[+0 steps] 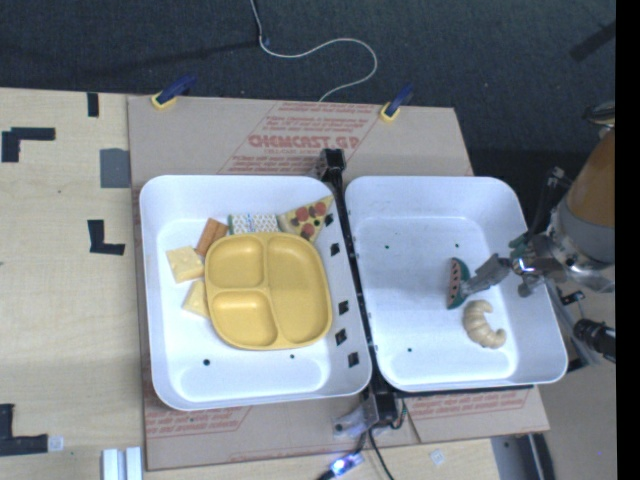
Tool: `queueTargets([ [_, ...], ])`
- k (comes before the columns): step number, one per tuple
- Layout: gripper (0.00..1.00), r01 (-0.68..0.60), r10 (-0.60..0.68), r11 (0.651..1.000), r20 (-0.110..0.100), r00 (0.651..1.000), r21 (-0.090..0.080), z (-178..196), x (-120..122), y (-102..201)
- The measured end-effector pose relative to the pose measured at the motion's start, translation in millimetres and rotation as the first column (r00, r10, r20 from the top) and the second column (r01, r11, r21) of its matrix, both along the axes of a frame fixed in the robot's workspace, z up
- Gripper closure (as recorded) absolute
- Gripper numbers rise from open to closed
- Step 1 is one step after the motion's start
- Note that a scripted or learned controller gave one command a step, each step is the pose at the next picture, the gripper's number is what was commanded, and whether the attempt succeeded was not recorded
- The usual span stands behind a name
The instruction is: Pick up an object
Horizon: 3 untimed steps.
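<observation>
In the right bin lie a watermelon slice with a green rind and a tan croissant just below and right of it. My gripper reaches in from the right edge over this bin. Its tip sits right beside the watermelon slice, at the slice's right side and above the croissant. Whether it touches the slice I cannot tell. The arm's grey wrist hangs over the bin's right rim.
The left bin holds a yellow divided plate, two crackers, a brown wafer and a pizza slice along its far side. A black divider runs between the bins.
</observation>
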<state>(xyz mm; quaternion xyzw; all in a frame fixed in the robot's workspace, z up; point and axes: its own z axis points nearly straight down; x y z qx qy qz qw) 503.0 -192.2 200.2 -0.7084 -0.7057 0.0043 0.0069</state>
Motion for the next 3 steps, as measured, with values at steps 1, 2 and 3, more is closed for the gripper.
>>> queueTargets([
  [1,0.00,-0.005,0.005,1.000,0.014,1.000,-0.003,8,3,1],
  [2,0.00,-0.005,0.005,1.000,0.010,1.000,-0.002,-55,5,6],
  [3,0.00,-0.006,0.006,1.000,0.013,1.000,-0.004,-117,10,8],
])
